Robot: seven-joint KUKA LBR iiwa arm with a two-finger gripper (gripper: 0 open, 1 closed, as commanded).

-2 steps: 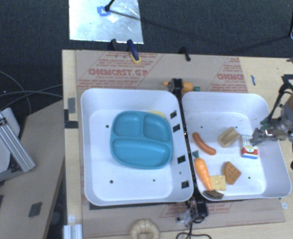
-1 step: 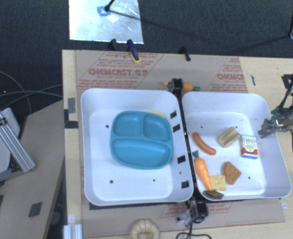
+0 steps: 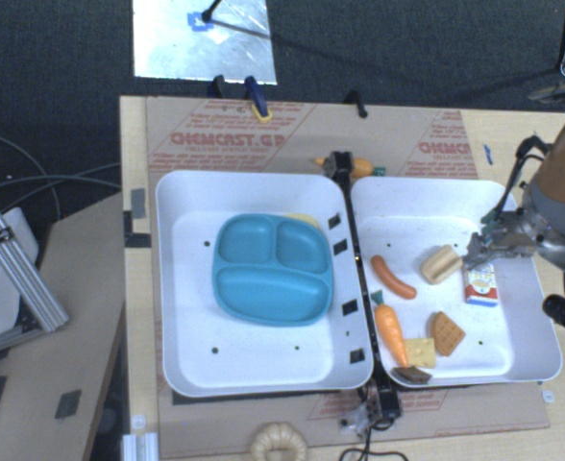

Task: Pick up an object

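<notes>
"CHEMCAST" lettering on cardboard sheet (image 3: 227,133)

Bright even overhead light, soft shadows, slight blur.

Two white bins: left bin (image 3: 182,286), right bin (image 3: 528,344). Left bin: one blue divided plate (image 3: 268,269), three compartments. Right bin: one toy sausage (image 3: 394,277), one toy carrot (image 3: 390,329), one bread roll (image 3: 440,263), one small carton (image 3: 481,284), one brown cracker (image 3: 446,333), one yellow cheese piece (image 3: 419,352), one dark flat piece (image 3: 412,375). Seven items total there.
</notes>
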